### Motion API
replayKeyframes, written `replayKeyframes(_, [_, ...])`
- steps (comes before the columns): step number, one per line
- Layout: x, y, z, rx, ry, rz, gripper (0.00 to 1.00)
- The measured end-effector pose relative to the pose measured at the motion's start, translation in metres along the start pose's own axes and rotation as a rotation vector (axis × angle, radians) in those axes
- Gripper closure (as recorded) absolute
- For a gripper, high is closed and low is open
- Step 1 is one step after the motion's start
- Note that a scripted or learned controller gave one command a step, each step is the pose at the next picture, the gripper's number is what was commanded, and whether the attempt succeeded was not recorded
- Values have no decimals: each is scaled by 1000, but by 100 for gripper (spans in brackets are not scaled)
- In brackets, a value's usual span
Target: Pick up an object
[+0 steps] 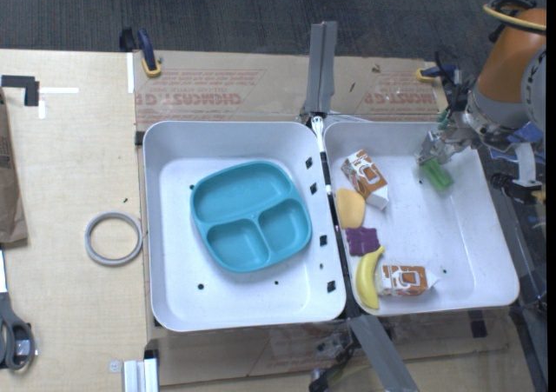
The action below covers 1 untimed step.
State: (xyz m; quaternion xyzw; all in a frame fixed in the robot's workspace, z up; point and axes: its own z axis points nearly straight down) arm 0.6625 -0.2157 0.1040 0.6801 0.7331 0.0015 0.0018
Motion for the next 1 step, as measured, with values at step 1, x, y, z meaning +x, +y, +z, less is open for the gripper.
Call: replayKeyframes(1, [56, 2, -117, 5, -2, 200, 100])
